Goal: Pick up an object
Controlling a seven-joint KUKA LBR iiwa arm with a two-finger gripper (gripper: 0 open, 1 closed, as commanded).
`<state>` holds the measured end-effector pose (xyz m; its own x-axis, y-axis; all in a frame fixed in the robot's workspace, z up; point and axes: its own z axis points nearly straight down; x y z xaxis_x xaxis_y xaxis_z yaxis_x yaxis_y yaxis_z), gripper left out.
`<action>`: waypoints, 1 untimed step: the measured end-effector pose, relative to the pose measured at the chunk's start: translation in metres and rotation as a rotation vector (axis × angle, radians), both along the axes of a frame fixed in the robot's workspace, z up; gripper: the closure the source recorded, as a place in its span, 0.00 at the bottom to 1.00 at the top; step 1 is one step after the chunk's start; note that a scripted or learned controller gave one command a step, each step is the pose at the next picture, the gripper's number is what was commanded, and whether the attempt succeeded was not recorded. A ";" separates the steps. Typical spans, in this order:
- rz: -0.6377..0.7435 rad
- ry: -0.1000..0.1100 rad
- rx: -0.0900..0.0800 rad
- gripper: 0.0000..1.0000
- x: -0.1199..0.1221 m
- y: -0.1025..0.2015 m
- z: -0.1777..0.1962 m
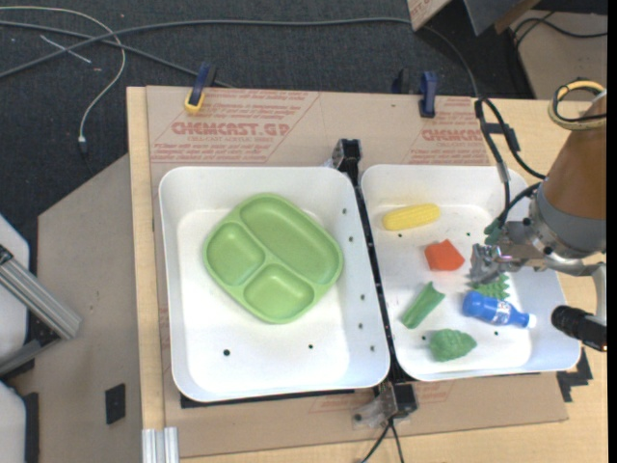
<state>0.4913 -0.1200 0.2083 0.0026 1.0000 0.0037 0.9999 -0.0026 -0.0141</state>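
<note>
Dark carpet [241, 27] with loose grey cables [87, 56] surrounds a bench topped with brown cardboard [241, 123], which is held at its far edge by a yellow-handled clamp [200, 87] and a blue clamp [427, 93]. Two shallow white bins are set side by side on the cardboard. A light green divided plate [273, 256] with three compartments is seen lying flat in the left bin [193, 355], near its middle. Several toy items are scattered in the right bin [405, 355]: a yellow corn cob [411, 217] near the far wall, an orange-red block [443, 256] just below it, a green pea pod [422, 305] lying at a slant toward the near side, a green broccoli-like piece [450, 343] near the front wall, and a blue bottle [496, 310] with a white cap lying on its side. A small spiky green leafy piece [492, 285] is seen just above the bottle, touching or nearly touching it. The grey arm [578, 186] is extended in from the right, and the gripper [485, 261] is lowered over the right side of the right bin, just above the leafy piece and beside the orange-red block. Whether the gripper is spread or closed cannot be told, and nothing is seen held by it.
</note>
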 end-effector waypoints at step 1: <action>0.003 -0.012 -0.002 0.00 0.003 0.000 0.005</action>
